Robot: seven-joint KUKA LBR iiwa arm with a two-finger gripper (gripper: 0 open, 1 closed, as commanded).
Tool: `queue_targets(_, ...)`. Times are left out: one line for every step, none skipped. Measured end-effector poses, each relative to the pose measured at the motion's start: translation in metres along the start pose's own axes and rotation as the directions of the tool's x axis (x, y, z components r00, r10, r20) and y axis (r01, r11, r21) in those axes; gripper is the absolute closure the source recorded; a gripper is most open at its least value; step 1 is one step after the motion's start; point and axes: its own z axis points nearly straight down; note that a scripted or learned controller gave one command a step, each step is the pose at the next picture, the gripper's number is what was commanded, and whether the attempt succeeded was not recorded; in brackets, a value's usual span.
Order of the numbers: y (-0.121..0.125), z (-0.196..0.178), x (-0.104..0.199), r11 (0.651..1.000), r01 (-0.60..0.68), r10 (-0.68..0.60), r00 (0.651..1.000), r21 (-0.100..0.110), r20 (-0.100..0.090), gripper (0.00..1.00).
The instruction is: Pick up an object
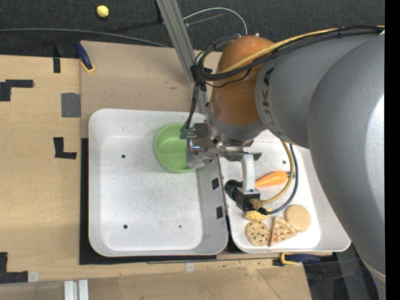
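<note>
A green bowl [170, 147] sits in the left bin [125, 192], near its right wall. My gripper [195, 150] hangs at the bowl's right rim, under the orange band of the wrist. The wrist hides the fingers, and whether they touch the bowl I cannot tell. In the right bin [312, 230] lie an orange carrot [272, 179], a pizza slice [280, 230], a round cookie [256, 233], a tan round piece [298, 217] and a small yellow piece [254, 216].
The big grey arm covers most of the right bin and the view's right side. A grey metal bar [175, 30] slants down from the top. A yellow ball [102, 10] lies on the dark floor beyond the bench. Cables loop around the wrist.
</note>
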Motion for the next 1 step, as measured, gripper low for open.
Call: queue_targets(0.0007,-0.0007,-0.0038,1.000,-0.005,0.005,1.000,-0.002,0.002,0.00)
